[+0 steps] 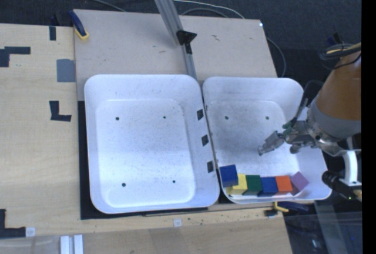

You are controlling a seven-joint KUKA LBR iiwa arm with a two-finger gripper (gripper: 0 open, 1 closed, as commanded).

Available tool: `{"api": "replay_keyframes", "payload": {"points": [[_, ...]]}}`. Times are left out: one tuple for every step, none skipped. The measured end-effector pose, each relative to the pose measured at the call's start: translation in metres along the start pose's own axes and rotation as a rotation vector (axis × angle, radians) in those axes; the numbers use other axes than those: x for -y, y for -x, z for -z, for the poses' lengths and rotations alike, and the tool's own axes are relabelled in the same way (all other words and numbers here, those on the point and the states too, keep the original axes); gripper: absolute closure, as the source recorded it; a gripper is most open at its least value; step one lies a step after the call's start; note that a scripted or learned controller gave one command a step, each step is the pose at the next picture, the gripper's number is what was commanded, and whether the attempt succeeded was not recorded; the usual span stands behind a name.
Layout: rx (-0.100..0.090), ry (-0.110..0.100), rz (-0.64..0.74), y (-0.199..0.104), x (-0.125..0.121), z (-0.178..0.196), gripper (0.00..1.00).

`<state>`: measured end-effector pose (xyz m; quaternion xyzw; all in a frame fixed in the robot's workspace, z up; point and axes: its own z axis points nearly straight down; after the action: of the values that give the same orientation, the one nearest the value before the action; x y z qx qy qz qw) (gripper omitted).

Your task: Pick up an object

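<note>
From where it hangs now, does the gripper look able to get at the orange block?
Probably yes. The gripper hangs over the right bin, with open floor between it and the orange block. But the block sits tight between the blue block and purple block, against the wall.
</note>
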<state>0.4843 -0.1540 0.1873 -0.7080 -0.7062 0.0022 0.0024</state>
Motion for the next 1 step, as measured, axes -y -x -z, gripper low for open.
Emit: {"api": "replay_keyframes", "payload": {"points": [[-0.004, -0.004, 0.006, -0.0603, 0.0005, -0.0892, 0.00]]}}
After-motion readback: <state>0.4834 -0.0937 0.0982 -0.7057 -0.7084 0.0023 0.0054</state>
